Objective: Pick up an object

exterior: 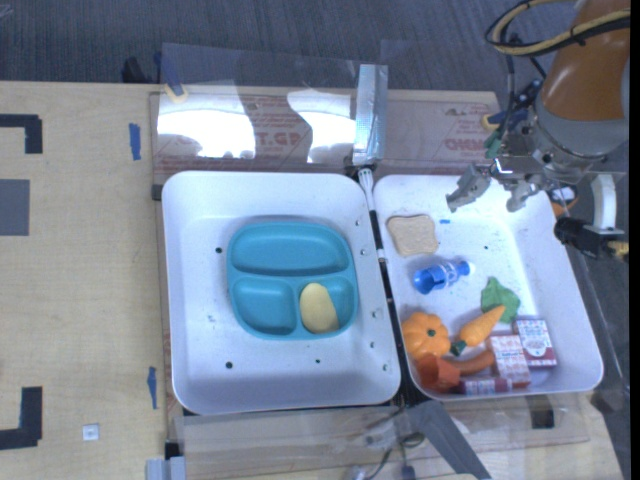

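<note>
Right now the tool (pixel 492 190) hangs spread wide and empty over the far end of the right bin (pixel 572 290), likely lining up a pick; the slice of bread (pixel 413 234) lies just nearer-left, the blue bottle (pixel 440 275) beyond.

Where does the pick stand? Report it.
Done: nothing lifted. The gripper is open above the right bin's back edge, with nothing between its fingers. The bread, bottle, carrot and carton lie in the bin. Left: descend, close on one, lift.
</note>
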`<state>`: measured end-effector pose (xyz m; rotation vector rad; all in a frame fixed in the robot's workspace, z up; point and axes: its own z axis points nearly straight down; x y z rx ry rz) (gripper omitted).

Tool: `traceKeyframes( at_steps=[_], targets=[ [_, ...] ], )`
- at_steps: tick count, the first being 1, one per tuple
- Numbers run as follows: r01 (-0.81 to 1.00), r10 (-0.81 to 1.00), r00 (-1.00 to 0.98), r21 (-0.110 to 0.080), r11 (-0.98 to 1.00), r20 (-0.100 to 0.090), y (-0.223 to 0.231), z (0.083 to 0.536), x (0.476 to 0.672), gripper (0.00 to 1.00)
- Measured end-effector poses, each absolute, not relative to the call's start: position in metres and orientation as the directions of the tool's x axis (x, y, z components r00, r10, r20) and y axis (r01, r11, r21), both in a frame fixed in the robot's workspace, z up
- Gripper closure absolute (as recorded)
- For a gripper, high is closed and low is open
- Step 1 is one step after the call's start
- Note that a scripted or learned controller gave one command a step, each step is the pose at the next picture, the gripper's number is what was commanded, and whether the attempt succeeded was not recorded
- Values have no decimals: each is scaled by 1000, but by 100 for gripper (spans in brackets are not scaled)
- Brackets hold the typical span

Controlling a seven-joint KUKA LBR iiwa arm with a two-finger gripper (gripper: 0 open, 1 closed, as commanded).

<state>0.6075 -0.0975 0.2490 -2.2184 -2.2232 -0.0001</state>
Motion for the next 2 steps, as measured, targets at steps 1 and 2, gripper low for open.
traceKeyframes(
  at_steps=[1, 2],
  targets=[
    [994, 994, -109, -5, 109, 2, -70, 182, 582, 0],
    [979, 979, -206, -7, 206, 2, -102, 106, 550, 0]
  ],
)
